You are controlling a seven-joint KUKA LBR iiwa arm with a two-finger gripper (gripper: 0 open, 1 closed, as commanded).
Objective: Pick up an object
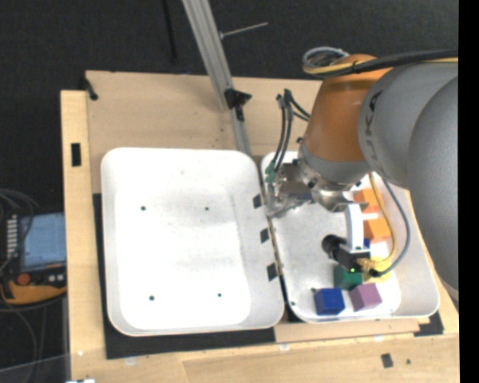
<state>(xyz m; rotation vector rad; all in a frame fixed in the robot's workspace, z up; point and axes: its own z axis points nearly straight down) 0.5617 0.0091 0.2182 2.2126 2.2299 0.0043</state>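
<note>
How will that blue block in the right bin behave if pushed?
The blue block looks boxy with flat faces, so it should slide, not roll. It seems rigid and probably light. It sits beside a purple block near the bin wall, so it may jam there.

Wooden bench (144, 118), two white bins (184, 238) side by side
</note>
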